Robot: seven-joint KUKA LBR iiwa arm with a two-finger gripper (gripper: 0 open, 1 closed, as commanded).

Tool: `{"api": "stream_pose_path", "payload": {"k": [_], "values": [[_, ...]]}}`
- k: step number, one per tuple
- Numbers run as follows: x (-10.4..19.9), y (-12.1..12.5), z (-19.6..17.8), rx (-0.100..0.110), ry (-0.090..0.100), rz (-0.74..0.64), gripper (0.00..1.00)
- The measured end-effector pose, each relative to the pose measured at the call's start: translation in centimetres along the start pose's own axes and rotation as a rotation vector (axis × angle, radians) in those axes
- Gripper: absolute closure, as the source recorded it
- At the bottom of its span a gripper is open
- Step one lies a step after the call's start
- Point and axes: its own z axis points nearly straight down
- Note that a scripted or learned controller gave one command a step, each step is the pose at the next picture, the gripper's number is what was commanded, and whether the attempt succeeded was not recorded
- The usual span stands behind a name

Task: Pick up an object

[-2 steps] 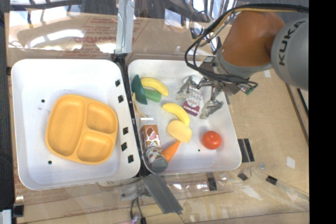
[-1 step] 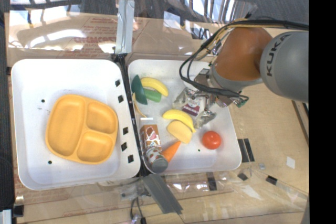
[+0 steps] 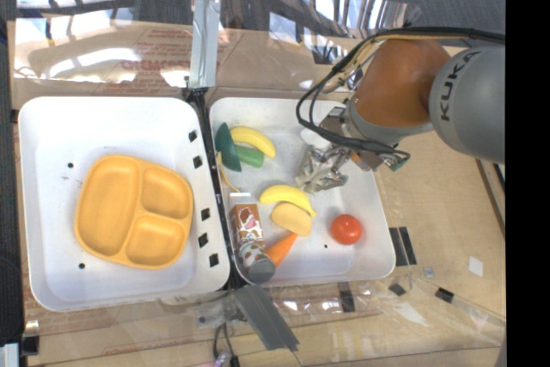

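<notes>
jaws poised over the right bin, yellow pieces just below

the task names no particular object, so the likeliest target is judged from what lies nearest. that is the yellow banana-shaped piece (image 3: 287, 197) near the middle of the right bin (image 3: 371, 211), with a paler yellow wedge (image 3: 294, 221) touching its lower edge. the banana's long axis runs roughly left to right, curving down at its right end. it sits just below and slightly left of the gripper (image 3: 324, 172), whose metal tips hang over bare bin floor; nothing shows between them. whether the jaws are spread or pressed together cannot be told, as the tips read as 1 tangled metallic shape.

further out, a red tomato (image 3: 346, 229) lies below and to the right of the jaws, apart from the rest. a second banana (image 3: 253, 140) rests against a green piece (image 3: 240, 154) at the bin's upper left. along the lower left, a brown carton (image 3: 246, 225), a carrot (image 3: 282, 247) and a grey can (image 3: 259, 268) cluster together.

the left bin (image 3: 51, 150) holds a yellow divided tray (image 3: 134, 211), well apart from the arm.

as a judgement: a short shift down and left, closing across the banana's narrow width, looks simplest, though the wedge touching it may get nudged.
</notes>
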Motion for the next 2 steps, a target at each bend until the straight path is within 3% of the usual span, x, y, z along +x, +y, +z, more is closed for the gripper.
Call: {"api": "stream_pose_path", "payload": {"k": [1, 2], "values": [[-3.4, -3.6, -4.8, -0.002, 0.003, -0.030, 1.00], [-4.3, -4.3, -14.6, 0.000, 0.001, -0.382, 1.00]]}}
